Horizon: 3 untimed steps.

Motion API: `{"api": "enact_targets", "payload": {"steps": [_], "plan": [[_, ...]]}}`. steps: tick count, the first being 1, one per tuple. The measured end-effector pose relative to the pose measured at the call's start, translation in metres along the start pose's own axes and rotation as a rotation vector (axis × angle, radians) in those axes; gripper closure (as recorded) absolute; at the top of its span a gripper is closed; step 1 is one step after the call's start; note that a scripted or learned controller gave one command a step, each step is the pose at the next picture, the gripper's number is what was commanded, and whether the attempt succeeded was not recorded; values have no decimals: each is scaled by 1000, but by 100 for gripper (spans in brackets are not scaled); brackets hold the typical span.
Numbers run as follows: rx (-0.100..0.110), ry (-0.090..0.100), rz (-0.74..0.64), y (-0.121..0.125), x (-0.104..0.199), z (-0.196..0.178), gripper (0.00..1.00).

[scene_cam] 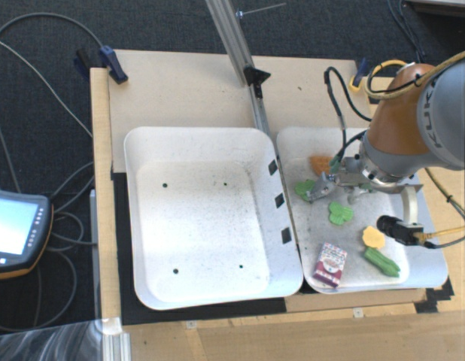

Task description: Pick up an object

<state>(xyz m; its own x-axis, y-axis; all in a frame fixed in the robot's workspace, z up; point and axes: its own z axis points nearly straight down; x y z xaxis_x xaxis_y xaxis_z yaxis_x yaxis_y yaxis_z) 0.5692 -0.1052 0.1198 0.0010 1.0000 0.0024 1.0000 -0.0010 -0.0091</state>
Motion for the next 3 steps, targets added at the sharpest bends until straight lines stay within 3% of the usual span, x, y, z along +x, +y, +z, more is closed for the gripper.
{"api": "enact_targets", "payload": {"steps": [1,2,3], "plan": [[-10,0,-1,3,1,-15,100],[-17,-3,-3,10,5,-77,100],[-14,-3,-3,11,5,-107,100]]}}
